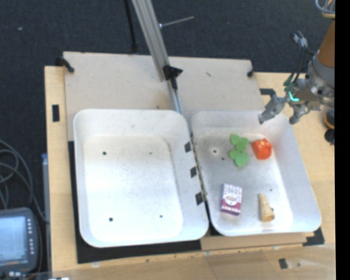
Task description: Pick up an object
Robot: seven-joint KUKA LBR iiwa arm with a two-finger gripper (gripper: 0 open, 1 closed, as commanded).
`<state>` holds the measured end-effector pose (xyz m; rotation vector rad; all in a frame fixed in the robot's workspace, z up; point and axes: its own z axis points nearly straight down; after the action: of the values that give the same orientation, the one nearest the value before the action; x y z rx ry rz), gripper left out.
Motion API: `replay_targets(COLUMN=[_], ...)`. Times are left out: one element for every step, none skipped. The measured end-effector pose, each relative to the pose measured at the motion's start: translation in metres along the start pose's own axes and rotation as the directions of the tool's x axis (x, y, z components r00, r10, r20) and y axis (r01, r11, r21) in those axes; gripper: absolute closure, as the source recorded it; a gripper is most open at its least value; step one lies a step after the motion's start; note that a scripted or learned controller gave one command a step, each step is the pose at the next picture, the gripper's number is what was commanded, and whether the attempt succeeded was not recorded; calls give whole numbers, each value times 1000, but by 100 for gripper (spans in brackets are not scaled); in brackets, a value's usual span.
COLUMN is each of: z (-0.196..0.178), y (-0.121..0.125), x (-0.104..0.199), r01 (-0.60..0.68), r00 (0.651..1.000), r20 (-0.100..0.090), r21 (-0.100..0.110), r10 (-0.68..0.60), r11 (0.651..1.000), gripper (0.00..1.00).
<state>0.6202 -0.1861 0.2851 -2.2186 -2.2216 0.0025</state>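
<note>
Pincer (283, 114) hangs spread and bare above right bin (300, 174); carton (231, 199) (print unreadable) lies below.

I see 4 items in the right bin (297, 174): leafy toy (240, 150) at 12 o'clock, tomato (262, 149) just right, carton (231, 199) at 6, cone (266, 207) beside it.

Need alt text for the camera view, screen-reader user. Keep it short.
The arm's claw hangs open over the far right corner of the right shallow white bin, holding nothing. That bin holds a green leafy plastic piece, a red-orange rounded object, a small pink and white box and a tan cone-shaped piece. The left shallow white bin sits beside it.
</note>
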Motion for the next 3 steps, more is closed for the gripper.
replay_targets(z=[-3, 42, 89], y=[1, -6, 0], x=[0, -5, -1], r01=[2, -2, 1], r00=[1000, 1000, 1000], r20=[3, 2, 2], r21=[-4, 1, 1], r10=[-2, 2, -1], r11=[1000, 1000, 1000], gripper=[0, 0, 0])
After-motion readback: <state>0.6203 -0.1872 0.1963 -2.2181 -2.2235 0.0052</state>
